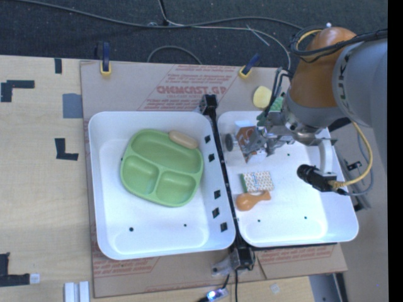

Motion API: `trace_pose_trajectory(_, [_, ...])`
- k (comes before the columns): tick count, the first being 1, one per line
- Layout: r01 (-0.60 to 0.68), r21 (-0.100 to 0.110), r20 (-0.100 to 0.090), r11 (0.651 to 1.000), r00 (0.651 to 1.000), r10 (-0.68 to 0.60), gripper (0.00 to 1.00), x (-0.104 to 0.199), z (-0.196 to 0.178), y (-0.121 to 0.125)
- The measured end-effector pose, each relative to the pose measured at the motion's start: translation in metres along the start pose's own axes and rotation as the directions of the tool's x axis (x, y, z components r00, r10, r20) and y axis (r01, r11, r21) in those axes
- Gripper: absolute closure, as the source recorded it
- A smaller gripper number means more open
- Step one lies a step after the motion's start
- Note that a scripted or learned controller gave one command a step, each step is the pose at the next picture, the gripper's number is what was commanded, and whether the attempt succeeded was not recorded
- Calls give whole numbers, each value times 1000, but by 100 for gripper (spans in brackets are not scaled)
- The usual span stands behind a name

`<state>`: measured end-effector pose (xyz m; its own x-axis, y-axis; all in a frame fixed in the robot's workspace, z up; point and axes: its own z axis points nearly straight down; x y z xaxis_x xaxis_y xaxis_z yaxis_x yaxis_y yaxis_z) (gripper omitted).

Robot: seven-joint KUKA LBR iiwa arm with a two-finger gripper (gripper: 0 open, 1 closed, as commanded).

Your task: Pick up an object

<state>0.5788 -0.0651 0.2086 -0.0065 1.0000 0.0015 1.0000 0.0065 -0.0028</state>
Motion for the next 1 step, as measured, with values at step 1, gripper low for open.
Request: trace_pose_trajectory(1, [0, 0, 0, 1000, 1000, 0, 100, 55, 8, -3])
